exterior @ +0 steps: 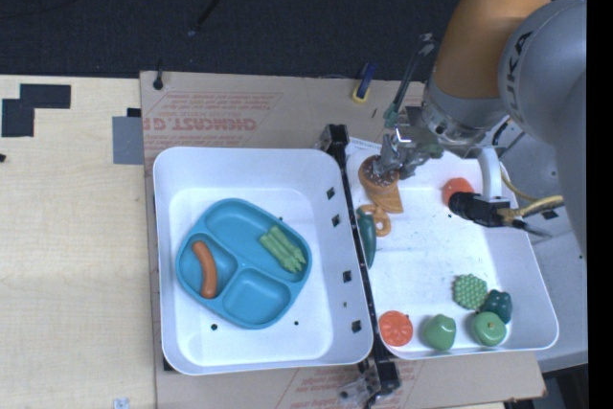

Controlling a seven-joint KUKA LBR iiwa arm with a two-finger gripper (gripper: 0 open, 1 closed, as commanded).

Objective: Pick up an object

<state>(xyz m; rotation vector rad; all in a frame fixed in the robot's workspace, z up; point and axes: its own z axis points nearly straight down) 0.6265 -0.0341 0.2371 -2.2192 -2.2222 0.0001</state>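
Reaching in from the right, arm hanging over the right bin's far edge; gripper sitting low at that bin's far-left corner, right over a tan-orange object; fingertips touching or nearly touching its top, but fingers too small and dark to read, so cannot tell if apart, together or clamped on anything; not calling it held. Lying just beside the tan piece, toward the near side, an orange ring-shaped bit; hugging the left wall below it, a dark green pepper-like item. Showing against the far-right side of the bin, an orange-red ball, partly hidden behind black and white hardware off the arm. Clustering along the near edge: orange-red tomato at the near-left corner, green apple beside it, second green apple toward the near-right corner; sitting just behind those, a bumpy green item touching a dark teal one. Holding a blue divided tray near its centre, left bin; lying in the tray's left compartment, an orange sausage; lying in the far-right compartment, green beans. Sitting under both bins, brown cardboard sheet on the bench.
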